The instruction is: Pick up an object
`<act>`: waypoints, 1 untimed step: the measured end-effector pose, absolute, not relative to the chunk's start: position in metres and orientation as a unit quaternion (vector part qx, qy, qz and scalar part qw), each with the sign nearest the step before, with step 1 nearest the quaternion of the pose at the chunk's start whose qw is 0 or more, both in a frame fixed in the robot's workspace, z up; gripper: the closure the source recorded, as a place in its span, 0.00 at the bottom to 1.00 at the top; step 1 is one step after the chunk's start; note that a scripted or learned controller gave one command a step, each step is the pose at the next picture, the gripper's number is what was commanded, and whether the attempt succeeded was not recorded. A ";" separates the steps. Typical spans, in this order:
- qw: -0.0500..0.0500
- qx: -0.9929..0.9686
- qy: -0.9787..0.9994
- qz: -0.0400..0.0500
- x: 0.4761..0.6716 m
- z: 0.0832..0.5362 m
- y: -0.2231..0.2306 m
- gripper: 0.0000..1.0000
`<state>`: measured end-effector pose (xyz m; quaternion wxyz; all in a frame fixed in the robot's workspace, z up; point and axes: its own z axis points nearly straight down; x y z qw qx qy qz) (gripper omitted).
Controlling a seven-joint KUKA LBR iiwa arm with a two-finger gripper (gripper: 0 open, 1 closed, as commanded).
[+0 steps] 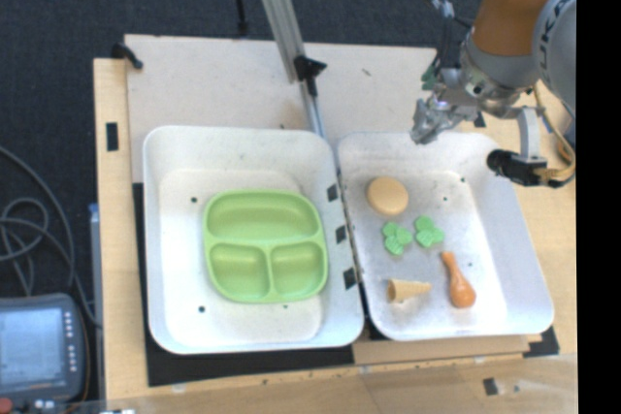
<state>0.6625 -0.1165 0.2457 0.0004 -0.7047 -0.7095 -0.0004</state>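
Five small toy foods lie in the right-hand bin, all on the near side of the gripper, which hangs over that bin's far rim. Whether its jaws are parted or closed I cannot tell from this slant; nothing is seen between them.

Closest below the jaws sits a tan bun, round and domed. It looks light and rigid, probably smooth plastic, so a pinch across its widest part would suit best, though the curved top may let it slip. Just beyond it are two green leafy pieces, low and flat, hard to get under. Farther out lie an orange carrot-like piece, slender enough to take across its middle, and a cream cone, tapered and likely to squirt from a squeeze.

Well off to the jaws' side, the left-hand bin holds a green divided plate.

No brand, label or legible writing is visible anywhere.
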 end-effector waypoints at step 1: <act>0.000 -0.705 -0.710 -0.001 0.674 0.245 -0.061 1.00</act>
